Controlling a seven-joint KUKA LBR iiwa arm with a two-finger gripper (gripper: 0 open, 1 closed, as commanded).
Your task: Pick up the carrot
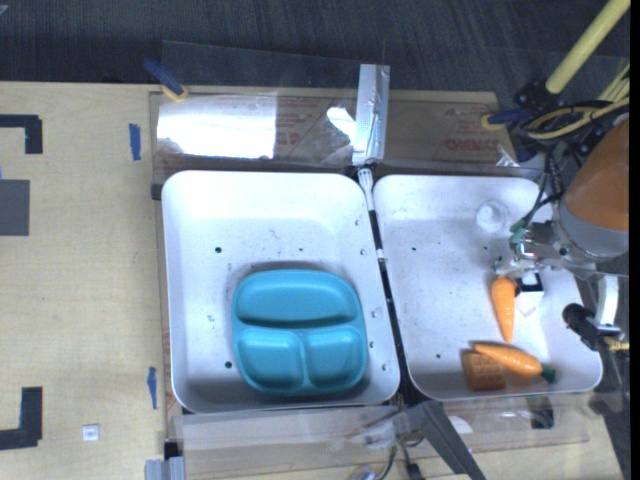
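The grey arm (600, 193) with its orange band is seen reaching in over the right edge of the right bin (450, 183), one of two shallow white bins set side by side on the wooden bench (80, 298). The gripper (527, 268) is lowered into the right half of that bin, just beside the broad upper end of a carrot (503, 308). Contact between the two cannot be made out. Whether the gripper is apart or together cannot be told at this slant, and nothing is seen clamped in it.

The carrot is laid near the bin's right side, about midway between its far and near edges, with its thin tip pointed toward the near edge. A second carrot (510, 360) is laid crosswise near the near right corner of the same bin, its dark green stub turned to the right. It is rested against, or partly over, a small orange-brown block (482, 371). A small pale, translucent object (490, 215) is seen toward the far right corner of the bin, well apart from both carrots.

The left bin (200, 268) is occupied by a blue compartment tray (298, 330), placed toward its near edge and right of centre. A clear plastic sheet (215, 128) is fixed along the far edge of the bins, and a yellow pole (595, 33) is slanted across the upper right corner, beyond the bench
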